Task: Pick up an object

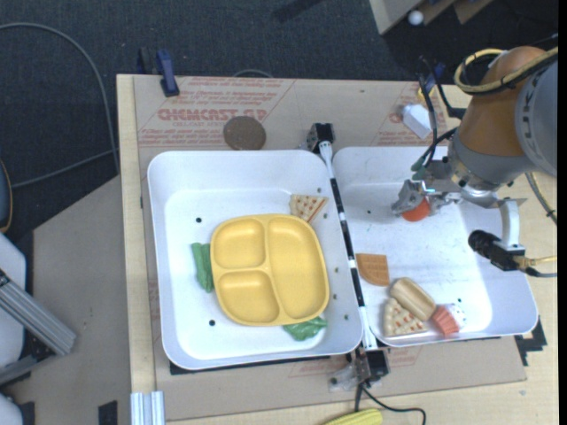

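Camera view: your hand [415,198] sits low over a small red-orange object [416,209], upper right; grip state indeterminable, nothing lifted.

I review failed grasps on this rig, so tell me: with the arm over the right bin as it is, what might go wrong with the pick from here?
1. The gripper sits at a small orange-red object near the right bin's far wall. The object is largely hidden, so a grip may catch only its edge and slip.
2. Whether anything is actually held cannot be judged, so the arm might lift away with nothing.
3. The waffle piece, bread roll and brown cracker lie well apart at the near side and seem unlikely to interfere.
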Controlling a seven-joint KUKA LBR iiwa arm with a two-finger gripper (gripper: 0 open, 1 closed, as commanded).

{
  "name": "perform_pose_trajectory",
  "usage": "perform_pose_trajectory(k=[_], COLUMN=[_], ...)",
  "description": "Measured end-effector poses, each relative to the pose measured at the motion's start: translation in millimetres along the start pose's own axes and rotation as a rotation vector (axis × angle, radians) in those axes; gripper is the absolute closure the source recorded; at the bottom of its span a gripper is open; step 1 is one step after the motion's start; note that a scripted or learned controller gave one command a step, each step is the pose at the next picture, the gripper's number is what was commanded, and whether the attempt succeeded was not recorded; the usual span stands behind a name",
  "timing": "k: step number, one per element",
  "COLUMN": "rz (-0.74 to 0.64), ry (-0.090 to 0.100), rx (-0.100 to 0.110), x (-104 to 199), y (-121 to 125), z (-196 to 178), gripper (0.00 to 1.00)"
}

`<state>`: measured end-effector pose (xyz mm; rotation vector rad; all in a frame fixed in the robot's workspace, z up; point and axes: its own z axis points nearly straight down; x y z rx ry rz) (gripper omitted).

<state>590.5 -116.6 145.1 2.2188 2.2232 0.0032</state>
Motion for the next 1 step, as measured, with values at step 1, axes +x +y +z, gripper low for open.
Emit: perform_pose_trajectory(k=[1], rz=[0.001], ry=[0.0], rx=[0.0], x=[61.0], y=[6.2], z=[-66.6], gripper=[1.0])
